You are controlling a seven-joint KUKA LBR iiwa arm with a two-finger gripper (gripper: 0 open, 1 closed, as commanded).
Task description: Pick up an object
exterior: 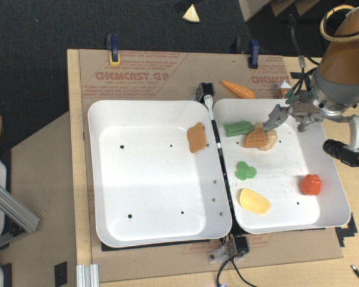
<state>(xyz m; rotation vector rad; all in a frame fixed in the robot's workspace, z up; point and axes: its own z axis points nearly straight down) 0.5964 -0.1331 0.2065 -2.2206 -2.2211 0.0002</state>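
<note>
The gripper [269,122] is hanging over the waffle-like toy [260,139]; I cannot tell its fingers' state. It's looking light, rigid, best pinched across its edges.

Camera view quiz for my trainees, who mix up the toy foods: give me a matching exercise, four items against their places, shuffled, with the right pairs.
Items:
1. red piece
2. yellow piece
3. brown piece
4. carrot

Places:
A. on the board, beyond the bins
B. left bin, against its right wall
C. right bin, near its right edge
D. right bin, near its front edge

Pairs: 1-C, 2-D, 3-B, 4-A
</note>
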